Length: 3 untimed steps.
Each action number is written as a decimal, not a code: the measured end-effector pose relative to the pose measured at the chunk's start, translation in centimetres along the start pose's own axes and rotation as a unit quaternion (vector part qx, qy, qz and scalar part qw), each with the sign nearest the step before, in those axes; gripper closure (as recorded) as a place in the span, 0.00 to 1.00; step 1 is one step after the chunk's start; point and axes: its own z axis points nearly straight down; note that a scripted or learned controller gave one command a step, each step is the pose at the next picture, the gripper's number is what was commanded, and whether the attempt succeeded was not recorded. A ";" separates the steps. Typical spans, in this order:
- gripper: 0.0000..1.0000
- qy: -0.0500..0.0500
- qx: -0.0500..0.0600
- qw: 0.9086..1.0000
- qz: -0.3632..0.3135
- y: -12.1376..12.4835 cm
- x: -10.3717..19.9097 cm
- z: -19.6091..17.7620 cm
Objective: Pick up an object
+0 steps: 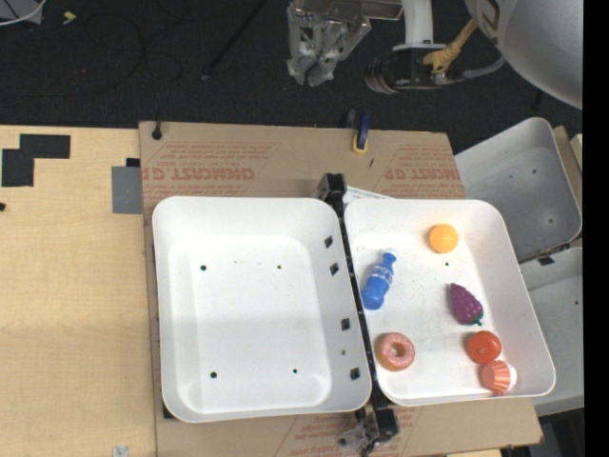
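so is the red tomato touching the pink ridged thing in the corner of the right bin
Touching. In the camera view the round red toy tomato sits right against the pink-orange ridged toy in the right white bin's near corner, with no white floor visible between them.

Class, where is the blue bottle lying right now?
The blue bottle lies in the right bin, on its left side next to the divider between the bins, above the pink doughnut and left of the purple grapes.
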 end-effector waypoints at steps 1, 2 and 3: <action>0.00 0.000 0.000 1.000 -0.001 0.0 0.1 0.0; 1.00 0.000 0.001 1.000 -0.002 0.0 0.2 -1.0; 1.00 -0.002 0.010 1.000 0.002 -3.0 -7.3 19.7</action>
